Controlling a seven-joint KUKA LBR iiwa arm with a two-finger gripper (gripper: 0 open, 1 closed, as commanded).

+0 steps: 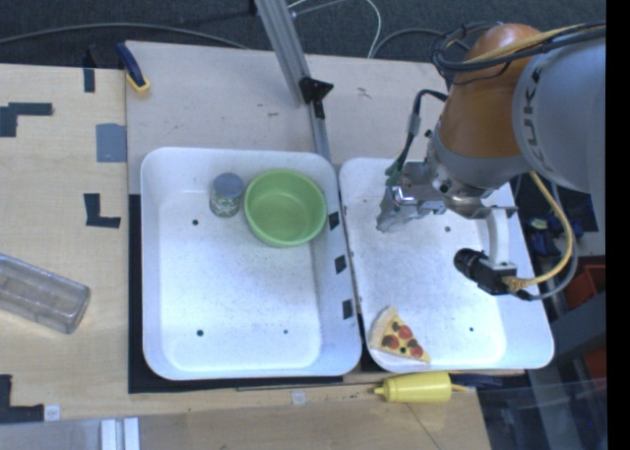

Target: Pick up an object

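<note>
Arm [532, 94]: cut off by the right edge; its bulk hides part of the right bin's [433, 271] far and right rim. Gripper [394, 214]: fingers too small and blurred to read. Small jar [226, 194]: label illegible. Clear plastic container [39, 292]: cut off by the left edge.

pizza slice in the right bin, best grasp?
The pizza slice lies flat in the right bin's near-left corner, close to the wall. Probably come straight down with the pincer and pinch across the narrow tip end, which points away from the wall. Being so flat, it may slip.
</note>
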